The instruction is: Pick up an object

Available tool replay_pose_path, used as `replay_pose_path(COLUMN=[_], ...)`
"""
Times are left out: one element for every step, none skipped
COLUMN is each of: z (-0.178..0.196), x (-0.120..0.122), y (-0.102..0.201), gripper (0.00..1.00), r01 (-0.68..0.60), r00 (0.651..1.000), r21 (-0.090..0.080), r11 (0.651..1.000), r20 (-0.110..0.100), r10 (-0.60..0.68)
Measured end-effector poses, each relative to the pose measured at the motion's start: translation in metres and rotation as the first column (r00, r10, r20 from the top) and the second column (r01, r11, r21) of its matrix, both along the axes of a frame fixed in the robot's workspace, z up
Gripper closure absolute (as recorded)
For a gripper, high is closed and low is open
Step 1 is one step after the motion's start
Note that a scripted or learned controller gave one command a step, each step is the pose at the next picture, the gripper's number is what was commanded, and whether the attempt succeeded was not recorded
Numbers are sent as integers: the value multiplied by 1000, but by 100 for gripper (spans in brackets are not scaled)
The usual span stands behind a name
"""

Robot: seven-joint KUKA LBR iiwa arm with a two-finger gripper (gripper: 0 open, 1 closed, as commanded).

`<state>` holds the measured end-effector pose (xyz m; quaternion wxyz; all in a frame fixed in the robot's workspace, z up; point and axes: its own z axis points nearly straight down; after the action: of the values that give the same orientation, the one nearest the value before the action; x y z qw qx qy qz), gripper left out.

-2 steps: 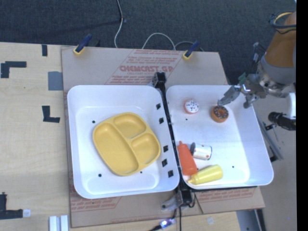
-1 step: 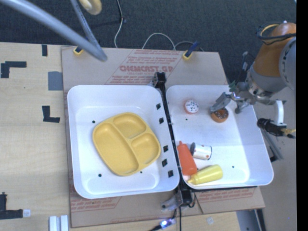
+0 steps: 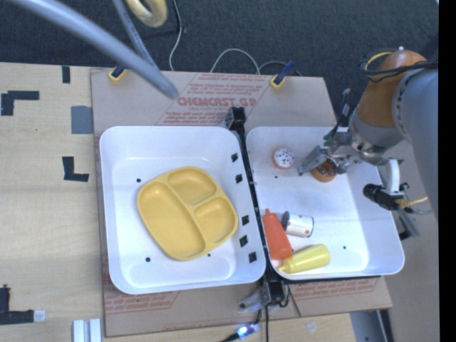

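Yellow divided plate occupies the left bin; not my target. In the right bin, I see the gripper down at a small orange object. Finger state: cannot tell. I advise confirming closure before lifting straight up.

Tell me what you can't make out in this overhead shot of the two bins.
- Gripper: whether its fingers grip the small orange object; too small and crowded together.
- Small round object: too small to identify.
- White cylinder: markings blurred.
- Orange object: lower end covered by the yellow object.
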<state>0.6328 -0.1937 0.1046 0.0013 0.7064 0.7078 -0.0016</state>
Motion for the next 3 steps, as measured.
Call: replay_pose_path(z=[16, 78, 138], x=[2, 3, -2], y=[-1, -5, -10], gripper=[100, 100, 100], r01=[-1, 0, 1], r00=[1000, 1000, 1000], r21=[-3, 3, 2], r11=[1000, 1000, 1000], r20=[9, 4, 5], r10=[1, 0, -1])
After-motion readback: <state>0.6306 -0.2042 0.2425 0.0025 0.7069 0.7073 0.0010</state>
